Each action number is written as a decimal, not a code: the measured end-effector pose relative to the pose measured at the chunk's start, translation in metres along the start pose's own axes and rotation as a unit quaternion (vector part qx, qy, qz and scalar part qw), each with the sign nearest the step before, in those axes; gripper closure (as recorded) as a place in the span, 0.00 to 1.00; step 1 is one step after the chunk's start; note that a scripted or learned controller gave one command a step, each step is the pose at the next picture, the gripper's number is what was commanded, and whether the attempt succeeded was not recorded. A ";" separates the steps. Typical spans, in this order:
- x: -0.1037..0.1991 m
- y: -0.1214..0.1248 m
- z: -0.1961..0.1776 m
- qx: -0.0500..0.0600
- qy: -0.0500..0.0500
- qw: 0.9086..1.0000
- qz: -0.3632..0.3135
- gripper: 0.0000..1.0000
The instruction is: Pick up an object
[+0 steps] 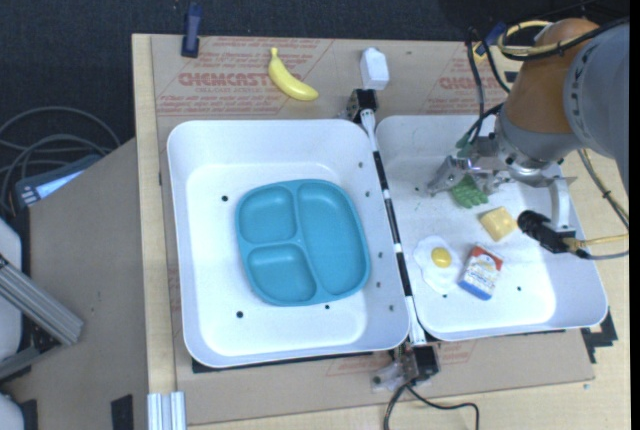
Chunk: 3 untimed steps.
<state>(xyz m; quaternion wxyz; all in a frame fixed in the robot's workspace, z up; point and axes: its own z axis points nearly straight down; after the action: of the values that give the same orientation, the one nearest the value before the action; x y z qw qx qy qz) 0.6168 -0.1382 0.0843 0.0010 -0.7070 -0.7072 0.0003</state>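
My hand (462,176) sits over the small green leafy toy (467,191) in the right white bin (570,303); grip unclear. I'd descend straight, centred, before closing.

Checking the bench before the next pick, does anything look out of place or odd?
Yes: a yellow banana lies outside both bins, on the board behind the left bin. The other small items sit inside the right bin, where the claw is down by a green piece.
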 end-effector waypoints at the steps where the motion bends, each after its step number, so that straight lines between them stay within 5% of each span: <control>1: 0.006 -0.058 0.000 0.000 0.000 1.000 0.001 0.00; 3: 0.040 0.050 -0.001 -0.002 -0.001 1.000 0.000 0.00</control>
<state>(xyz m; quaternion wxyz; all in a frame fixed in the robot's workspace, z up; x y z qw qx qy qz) 0.6669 -0.0983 0.0851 -0.0008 -0.7067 -0.7075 -0.0005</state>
